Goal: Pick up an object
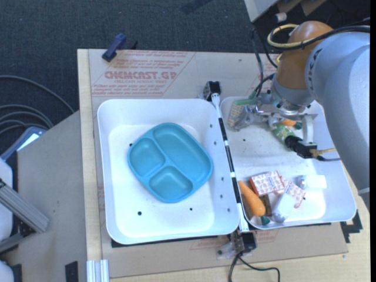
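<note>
The grey arm (338,81) fills the view's 2 o'clock corner, its orange band above the wrist, and reaches down into the right bin (335,213). The left bin (111,157) at 9 o'clock holds a blue divided plate (169,161), lying flat near its middle. The gripper (281,121) sits low at the right bin's 12 o'clock end, by some small green and orange items (286,129) too cluttered to name; whether its fingers are apart or together I cannot tell, and nothing shows clamped between them. At the right bin's 6 o'clock end lies a heap: an orange carrot (252,198), a red-and-white packet (268,183) just beside it, then smaller pale wrappers (296,191). The carrot looks like the likeliest pick: probably light, stiff, smooth plastic that could slip. I would grip it across its thick middle, where the sides run nearly parallel
</note>
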Controlling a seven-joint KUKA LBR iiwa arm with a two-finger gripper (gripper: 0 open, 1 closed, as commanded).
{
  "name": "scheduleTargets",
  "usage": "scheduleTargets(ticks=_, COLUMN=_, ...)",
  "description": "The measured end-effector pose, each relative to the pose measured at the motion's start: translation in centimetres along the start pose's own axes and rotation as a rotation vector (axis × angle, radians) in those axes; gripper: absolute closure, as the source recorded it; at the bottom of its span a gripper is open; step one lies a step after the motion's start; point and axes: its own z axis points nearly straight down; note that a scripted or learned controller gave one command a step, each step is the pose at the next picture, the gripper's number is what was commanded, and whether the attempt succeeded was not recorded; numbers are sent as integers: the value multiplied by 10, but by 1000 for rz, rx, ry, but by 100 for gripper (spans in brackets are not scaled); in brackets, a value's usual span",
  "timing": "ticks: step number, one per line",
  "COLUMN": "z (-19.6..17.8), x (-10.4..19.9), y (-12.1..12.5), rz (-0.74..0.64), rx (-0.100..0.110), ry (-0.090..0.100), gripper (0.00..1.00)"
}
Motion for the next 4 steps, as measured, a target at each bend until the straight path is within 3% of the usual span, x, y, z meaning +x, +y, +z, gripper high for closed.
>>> scheduleTargets(ticks=2, z=0, x=-25, y=1, rz=1, rx=-6, ry=4, gripper=0)
scheduleTargets(ticks=3, z=-53, x=-48, y=3, rz=-1, rx=-21, ry=1, gripper=0)
scheduleTargets(ticks=4, z=0, x=-54, y=-34, rz=0, rx=-16, ry=3, gripper=0)
